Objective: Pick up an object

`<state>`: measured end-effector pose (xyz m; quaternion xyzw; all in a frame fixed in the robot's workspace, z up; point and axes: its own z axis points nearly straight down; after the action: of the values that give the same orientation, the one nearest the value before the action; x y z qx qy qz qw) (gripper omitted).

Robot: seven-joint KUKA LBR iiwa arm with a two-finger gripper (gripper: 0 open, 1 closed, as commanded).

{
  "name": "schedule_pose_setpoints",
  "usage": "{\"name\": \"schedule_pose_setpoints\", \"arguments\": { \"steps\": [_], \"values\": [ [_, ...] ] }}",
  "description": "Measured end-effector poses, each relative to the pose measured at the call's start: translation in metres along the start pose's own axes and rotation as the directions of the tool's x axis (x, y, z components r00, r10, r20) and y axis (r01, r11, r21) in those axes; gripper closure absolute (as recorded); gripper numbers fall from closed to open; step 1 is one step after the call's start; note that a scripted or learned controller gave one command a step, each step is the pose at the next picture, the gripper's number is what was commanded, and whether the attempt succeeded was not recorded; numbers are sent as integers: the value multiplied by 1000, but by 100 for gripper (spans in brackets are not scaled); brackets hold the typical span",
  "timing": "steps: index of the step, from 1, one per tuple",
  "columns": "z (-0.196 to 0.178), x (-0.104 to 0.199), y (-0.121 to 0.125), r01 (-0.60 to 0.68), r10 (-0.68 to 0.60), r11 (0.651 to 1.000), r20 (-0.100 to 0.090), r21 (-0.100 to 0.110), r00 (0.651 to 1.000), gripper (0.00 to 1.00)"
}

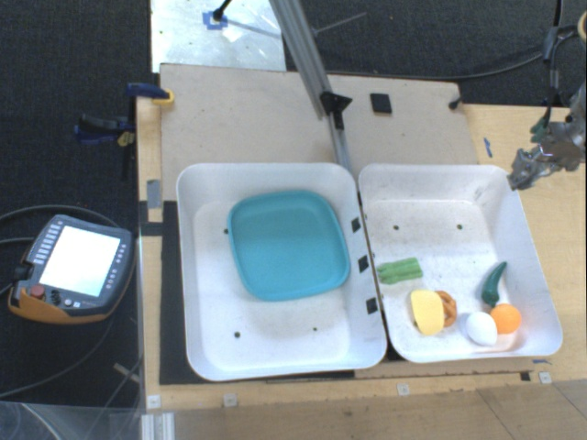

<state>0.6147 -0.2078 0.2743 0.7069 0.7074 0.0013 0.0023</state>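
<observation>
The right bin point(440, 200) holds several small objects along its near side: a green block point(400, 270), a yellow piece point(426, 311) with a brown one point(448, 306) against it, a white egg point(481, 328), an orange ball point(505, 318) and a dark green pepper point(493, 283). My gripper point(527, 168) hangs at the far right corner of that bin, above its rim and well away from the objects. Nothing is visible between its fingers.
The left bin point(206, 246) carries a teal square plate point(288, 243). A metal pole point(307, 49) slants down to the gap between the bins at the back. A pendant with a screen point(73, 266) lies on the floor at left.
</observation>
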Motion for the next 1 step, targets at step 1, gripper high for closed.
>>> {"name": "schedule_pose_setpoints", "arguments": {
  "steps": [1],
  "values": [
    [-2,49,14,4,-4,1000,-2,4,1000,100]
  ]
}}
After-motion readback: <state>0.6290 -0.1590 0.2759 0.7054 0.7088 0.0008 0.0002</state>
